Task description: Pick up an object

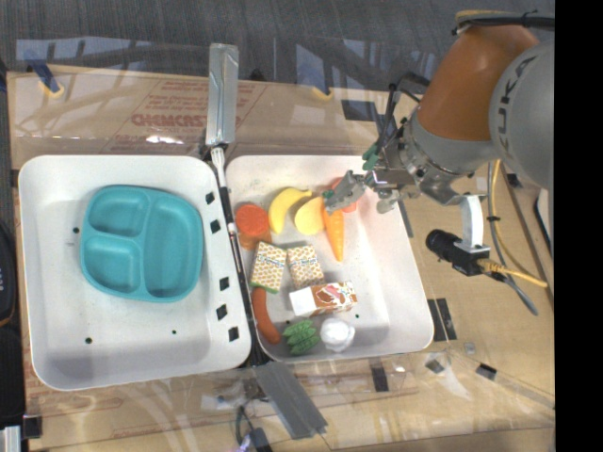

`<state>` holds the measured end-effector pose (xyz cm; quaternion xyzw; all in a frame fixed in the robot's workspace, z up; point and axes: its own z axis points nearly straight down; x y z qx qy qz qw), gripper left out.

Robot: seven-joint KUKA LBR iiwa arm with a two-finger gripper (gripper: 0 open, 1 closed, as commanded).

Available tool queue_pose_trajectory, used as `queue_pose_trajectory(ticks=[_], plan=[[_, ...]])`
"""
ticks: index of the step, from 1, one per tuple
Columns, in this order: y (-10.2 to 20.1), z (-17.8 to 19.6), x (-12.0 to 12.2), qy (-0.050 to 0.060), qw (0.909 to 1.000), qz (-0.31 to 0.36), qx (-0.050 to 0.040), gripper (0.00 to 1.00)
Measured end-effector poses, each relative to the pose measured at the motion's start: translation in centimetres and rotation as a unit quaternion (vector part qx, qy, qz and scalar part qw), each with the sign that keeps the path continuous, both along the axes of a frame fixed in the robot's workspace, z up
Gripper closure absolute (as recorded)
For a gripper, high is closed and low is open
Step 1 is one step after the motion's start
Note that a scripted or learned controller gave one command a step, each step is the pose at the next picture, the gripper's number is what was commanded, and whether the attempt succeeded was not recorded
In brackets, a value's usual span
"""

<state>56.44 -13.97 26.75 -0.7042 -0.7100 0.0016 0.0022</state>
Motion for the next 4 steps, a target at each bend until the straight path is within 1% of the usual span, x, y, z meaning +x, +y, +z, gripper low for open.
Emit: queue_pose_trajectory(ticks=[1, 2, 3, 4], plan=[[4.1, 1.0, -3.0, -0.001, 0.9999, 0.012, 0.0, 0.0], [-0.2, -6.3, -1.5, 0.001, 0.9986, 0.054, 0.0, 0.0], [3.8, 0.3, -0.4, -0.002, 0.998, 0.063, -0.0001, 0.0], [1.0, -16.1, -0.5, -0.001, 0.9951, 0.099, 0.0002, 0.0]])
